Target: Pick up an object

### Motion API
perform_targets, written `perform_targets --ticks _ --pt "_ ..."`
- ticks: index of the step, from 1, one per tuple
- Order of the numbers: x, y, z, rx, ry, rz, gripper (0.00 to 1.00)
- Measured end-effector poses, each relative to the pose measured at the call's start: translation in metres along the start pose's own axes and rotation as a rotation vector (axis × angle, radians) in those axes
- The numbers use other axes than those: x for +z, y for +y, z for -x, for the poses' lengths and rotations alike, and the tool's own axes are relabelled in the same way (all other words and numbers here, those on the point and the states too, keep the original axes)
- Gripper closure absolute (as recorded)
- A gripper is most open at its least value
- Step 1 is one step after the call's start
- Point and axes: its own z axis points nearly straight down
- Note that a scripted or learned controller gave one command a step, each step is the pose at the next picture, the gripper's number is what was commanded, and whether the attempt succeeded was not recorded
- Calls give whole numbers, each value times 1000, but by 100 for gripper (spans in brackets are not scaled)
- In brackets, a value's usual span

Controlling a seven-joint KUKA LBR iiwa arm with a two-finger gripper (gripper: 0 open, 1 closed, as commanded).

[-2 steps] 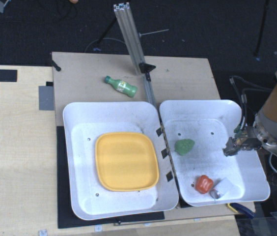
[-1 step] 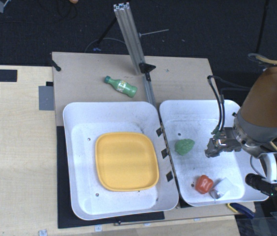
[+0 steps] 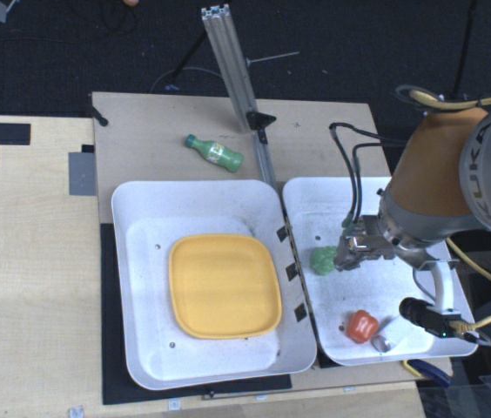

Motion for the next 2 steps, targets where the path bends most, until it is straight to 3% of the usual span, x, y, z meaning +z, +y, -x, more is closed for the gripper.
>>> perform_targets --ticks 2 --pt "-11 17 -103 1 0 0 100"
